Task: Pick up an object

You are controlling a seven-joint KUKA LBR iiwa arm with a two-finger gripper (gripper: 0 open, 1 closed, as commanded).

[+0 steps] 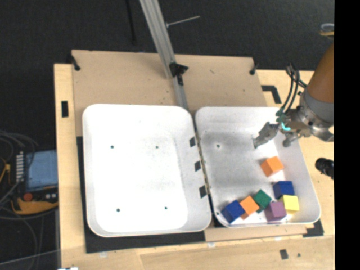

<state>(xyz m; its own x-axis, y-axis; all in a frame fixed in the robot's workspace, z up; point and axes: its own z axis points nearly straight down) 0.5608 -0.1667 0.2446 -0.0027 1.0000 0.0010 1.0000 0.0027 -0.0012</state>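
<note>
The arm [322, 89] is cut off by the right edge; the pincer [275, 136] looks too small to read.

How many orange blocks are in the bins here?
2, both in the right white bin: one small orange cube alone near its right side, another orange cube in the cluster along the front edge. Nothing appears hidden.

Claw [275, 136] spread, bare – above orange cube [272, 166], right bin [225, 151].

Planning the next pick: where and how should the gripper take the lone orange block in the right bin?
Probably from straight above, closing on two opposite flat sides of the orange block. It sits alone on the right bin floor, apart from the cluster, so all sides look free. The gripper hangs just above it.
</note>
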